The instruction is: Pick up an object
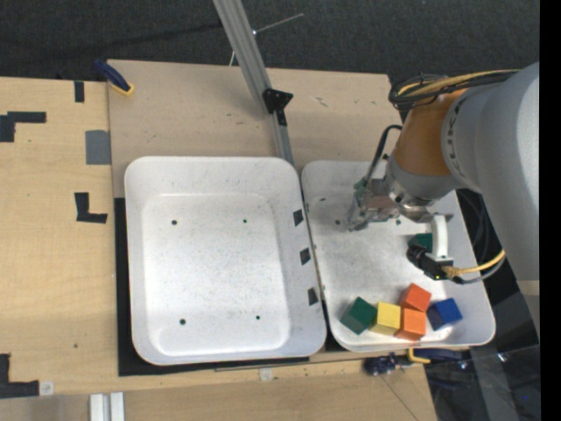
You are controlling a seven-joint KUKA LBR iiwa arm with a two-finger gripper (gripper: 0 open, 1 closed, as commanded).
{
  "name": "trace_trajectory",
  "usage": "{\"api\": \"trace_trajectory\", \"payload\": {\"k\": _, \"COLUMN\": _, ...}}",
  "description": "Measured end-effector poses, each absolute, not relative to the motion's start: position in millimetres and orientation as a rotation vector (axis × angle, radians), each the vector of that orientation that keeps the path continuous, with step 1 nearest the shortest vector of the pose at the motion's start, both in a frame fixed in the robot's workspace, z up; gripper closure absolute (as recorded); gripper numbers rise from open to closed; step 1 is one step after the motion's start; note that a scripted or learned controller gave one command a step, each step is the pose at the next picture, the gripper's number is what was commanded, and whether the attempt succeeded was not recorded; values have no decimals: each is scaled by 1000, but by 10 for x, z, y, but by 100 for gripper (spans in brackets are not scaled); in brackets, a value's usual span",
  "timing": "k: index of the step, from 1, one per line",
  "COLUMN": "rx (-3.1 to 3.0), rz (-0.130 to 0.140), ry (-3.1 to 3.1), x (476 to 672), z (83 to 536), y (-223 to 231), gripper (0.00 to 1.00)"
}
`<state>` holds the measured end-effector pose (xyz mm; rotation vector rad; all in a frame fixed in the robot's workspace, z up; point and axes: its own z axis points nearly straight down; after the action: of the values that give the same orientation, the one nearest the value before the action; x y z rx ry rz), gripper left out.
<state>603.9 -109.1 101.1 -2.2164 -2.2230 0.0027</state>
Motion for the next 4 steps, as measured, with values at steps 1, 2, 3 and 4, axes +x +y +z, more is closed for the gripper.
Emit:
{"api": "trace_trajectory", "payload": {"k": 1, "rx": -2221, "rz": -4, "ry": -2225, "x": 6027, "z": 1467, "y": -1010, "gripper": 100}}
{"api": "trace_trajectory", "payload": {"k": 2, "rx": -2221, "rz": -4, "ry": -2225, "x": 6025, "z": 1893, "y": -985, "gripper": 100}}
{"api": "trace_trajectory", "payload": {"k": 3, "rx": -2222, "rz": -5, "ry": -2226, "x": 6037, "z": 2385, "y": -982, "gripper": 100}}
{"api": "trace_trajectory", "payload": {"k": 4, "rx": -2214, "rz": 1, "ry": -2226, "x": 6106, "z": 2276, "y": -508, "gripper": 100}}
